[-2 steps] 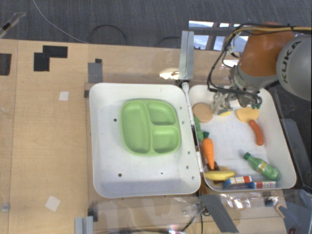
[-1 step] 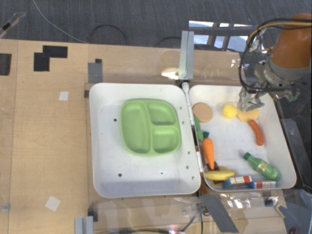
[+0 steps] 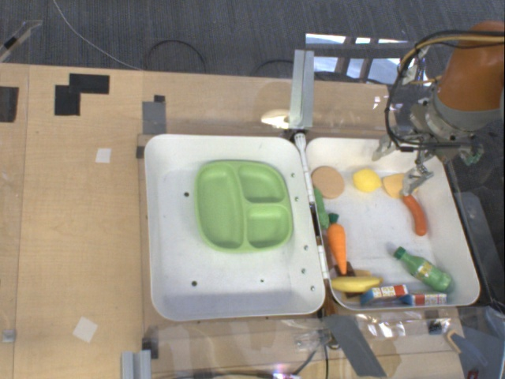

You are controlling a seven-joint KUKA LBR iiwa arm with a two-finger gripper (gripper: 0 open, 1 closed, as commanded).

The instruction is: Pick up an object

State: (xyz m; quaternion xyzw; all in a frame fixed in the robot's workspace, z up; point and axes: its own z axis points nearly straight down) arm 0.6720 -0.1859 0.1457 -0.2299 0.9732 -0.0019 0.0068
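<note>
Over the far right corner of the right-hand shallow white bin (image 3: 465, 251), your grey arm's two-finger gripper (image 3: 402, 164) hung with its fingers spread apart and nothing between them. One fingertip stood beside a small orange-yellow wedge-shaped piece (image 3: 394, 184); the other pointed toward the bin's far wall.

Just near of the gripper lay the likeliest target, a slim orange-red sausage-shaped toy (image 3: 416, 214). Its long axis ran from far-left to near-right, the far end almost under the lower fingertip, the near end pointing toward the bin's right wall. It lay flat and apart from its neighbours.

To take it well, you would have needed to turn the wrist so the fingers closed across that axis, not along it, and to descend over its middle, not its far tip. The wedge piece touched or nearly touched its far end; I could not tell which, so a grasp set too far back risked catching both.

Also noted in that bin: a round yellow lemon-like toy (image 3: 365, 181), a tan disc (image 3: 328, 182), an orange carrot toy (image 3: 338, 247), a yellow banana toy (image 3: 356, 284), a green bottle (image 3: 424, 269) and a red-and-white flat packet (image 3: 409, 295). The left-hand white bin (image 3: 166, 290) held a green divided plastic tray (image 3: 241, 205).
</note>
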